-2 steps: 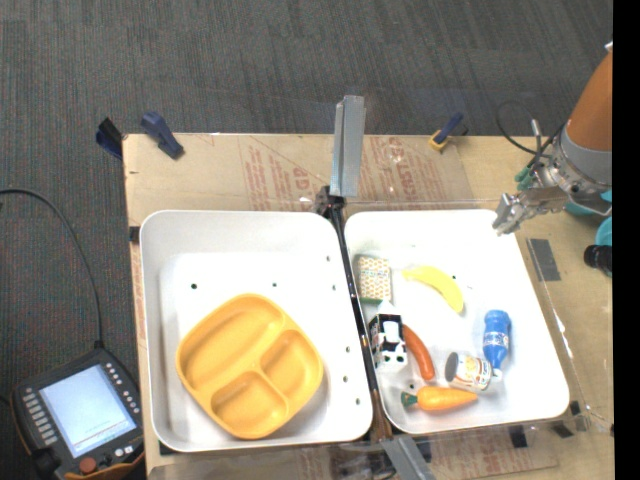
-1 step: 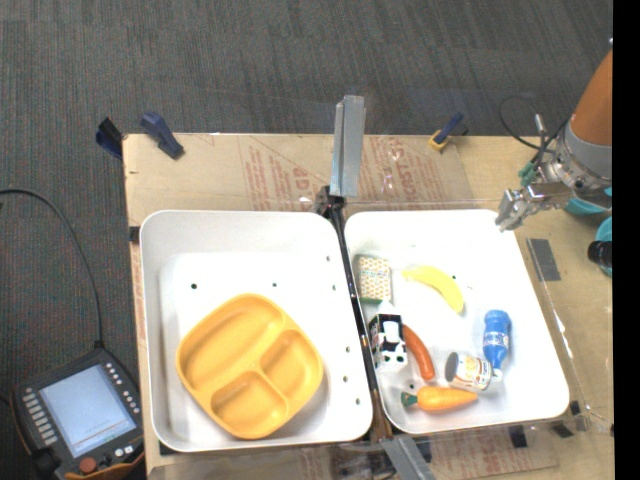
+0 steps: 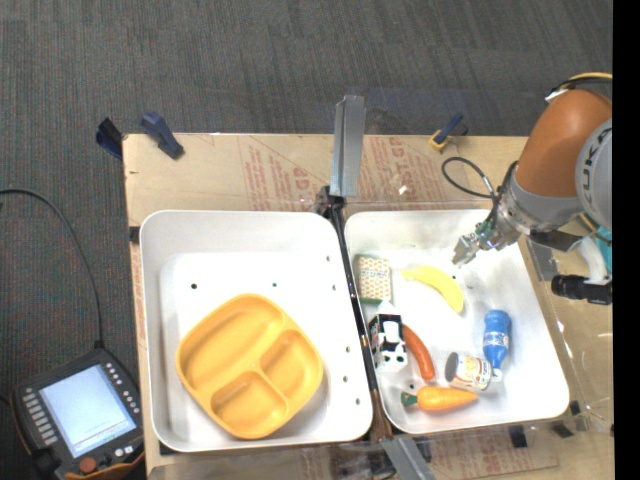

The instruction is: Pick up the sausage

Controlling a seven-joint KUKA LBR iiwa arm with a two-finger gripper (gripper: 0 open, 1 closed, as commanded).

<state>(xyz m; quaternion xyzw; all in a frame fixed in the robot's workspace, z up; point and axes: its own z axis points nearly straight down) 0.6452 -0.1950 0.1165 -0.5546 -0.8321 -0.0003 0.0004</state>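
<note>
1. So we've got the end effector (image 3: pixel 468 249) hanging over the upper right part of the right bin (image 3: pixel 535 298), with the grey arm and its orange band (image 3: pixel 562 138) coming in from the right. Honestly we can't tell if it's released or clenched, it's too small and blurry at the tip. Nothing visible in it as far as we can see.
2. Just below and a bit left of the end effector is a yellow banana (image 3: pixel 437 286), lying on the bin floor, close but apart from the tip.
3. Further left of that sits a small checkered packet (image 3: pixel 372 277), right by the bin's left wall.
4. Below the end effector, slightly right, there's a blue bottle (image 3: pixel 496 337) lying down.
5. The sausage (image 3: pixel 418 352) is well below and left of the end effector, a reddish-orange stick lying at a slant, right beside a black-and-white cow toy (image 3: pixel 389 341).
6. Near the bottom edge we spot a small jar (image 3: pixel 469 370) on its side and an orange carrot (image 3: pixel 443 399) just under it.
7. Way off to the left, the left bin (image 3: pixel 170 238) holds a yellow divided plate (image 3: pixel 250 365). Both bins sit on the tabletop (image 3: pixel 250 173).
</note>
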